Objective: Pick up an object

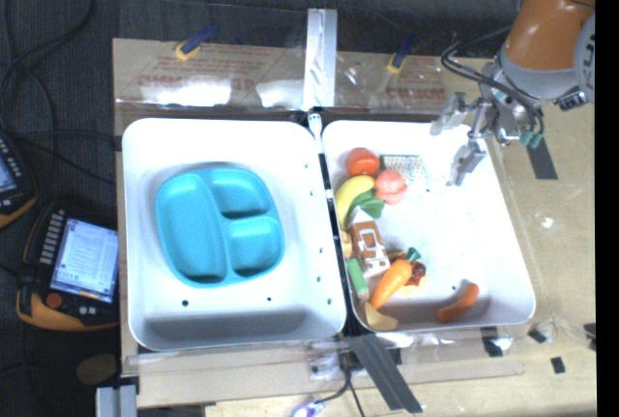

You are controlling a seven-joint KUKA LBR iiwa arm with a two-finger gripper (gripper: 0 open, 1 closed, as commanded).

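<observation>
Gripper [462, 139] hovers over the right bin's [513, 241] far corner, fingers spread, empty; the carrot [392, 281] looks light, rigid, slick: grip mid-body

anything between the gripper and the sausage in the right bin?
Bare white bin floor. In the camera view the gripper sits over the right bin's upper right, the sausage lies near its lower edge, and the toys are piled further left.
</observation>
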